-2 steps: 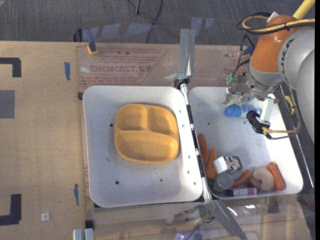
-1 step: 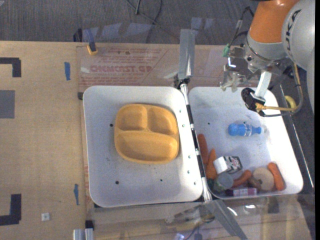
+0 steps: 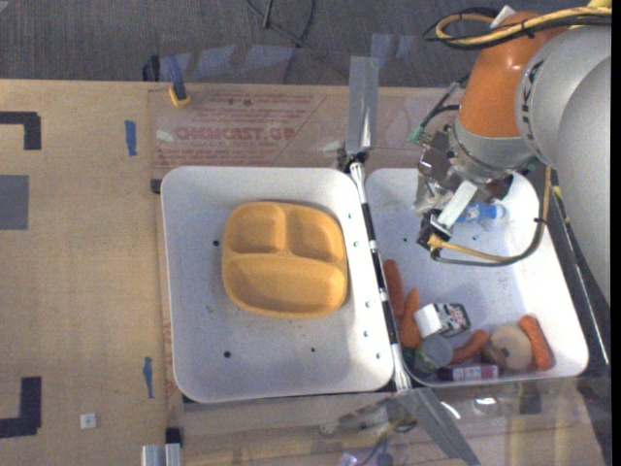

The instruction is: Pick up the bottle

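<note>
Left bin [image 3: 194, 357] is wide open around the yellow tray [image 3: 284, 257]. Right bin [image 3: 555, 299]: carrots [image 3: 392, 282] and a small box [image 3: 443, 316] jam the near edge, the middle's free, and the arm [image 3: 543, 85] crowds the bottle [image 3: 488, 212].

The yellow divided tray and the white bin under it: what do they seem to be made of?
Yellow divided tray: probably moulded plastic with a matte finish, judging by its rounded ridges and uniform colour. White bin: smooth plastic or coated metal, with an even white surface and rounded corners. The view cannot settle which.

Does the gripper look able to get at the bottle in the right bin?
Probably yes: the gripper hangs right beside the bottle at the right bin's far end, and the carrots lie apart near the front.
</note>
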Motion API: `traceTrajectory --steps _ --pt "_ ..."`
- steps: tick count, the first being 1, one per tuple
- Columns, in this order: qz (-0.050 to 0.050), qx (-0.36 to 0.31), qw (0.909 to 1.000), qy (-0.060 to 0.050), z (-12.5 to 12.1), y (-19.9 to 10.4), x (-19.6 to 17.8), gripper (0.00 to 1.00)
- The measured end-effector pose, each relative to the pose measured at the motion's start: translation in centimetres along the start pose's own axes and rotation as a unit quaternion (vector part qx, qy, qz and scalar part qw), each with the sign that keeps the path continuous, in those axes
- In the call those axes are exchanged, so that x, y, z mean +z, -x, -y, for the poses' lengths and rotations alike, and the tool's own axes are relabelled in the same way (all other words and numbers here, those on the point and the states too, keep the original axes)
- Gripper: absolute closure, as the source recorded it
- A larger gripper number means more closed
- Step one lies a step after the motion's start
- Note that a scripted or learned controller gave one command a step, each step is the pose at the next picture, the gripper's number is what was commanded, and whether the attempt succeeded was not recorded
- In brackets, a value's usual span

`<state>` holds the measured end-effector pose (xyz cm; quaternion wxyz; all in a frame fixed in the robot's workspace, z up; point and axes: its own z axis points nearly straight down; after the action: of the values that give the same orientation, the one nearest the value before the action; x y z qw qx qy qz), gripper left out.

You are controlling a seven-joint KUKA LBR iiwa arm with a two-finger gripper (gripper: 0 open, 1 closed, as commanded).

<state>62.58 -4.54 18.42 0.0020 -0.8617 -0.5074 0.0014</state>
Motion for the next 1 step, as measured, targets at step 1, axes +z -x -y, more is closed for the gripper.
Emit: traceTrajectory --steps 1 --pt "0.000 -0.043 0.9991 0.004 -8.06 8.30 -9.24 1.00"
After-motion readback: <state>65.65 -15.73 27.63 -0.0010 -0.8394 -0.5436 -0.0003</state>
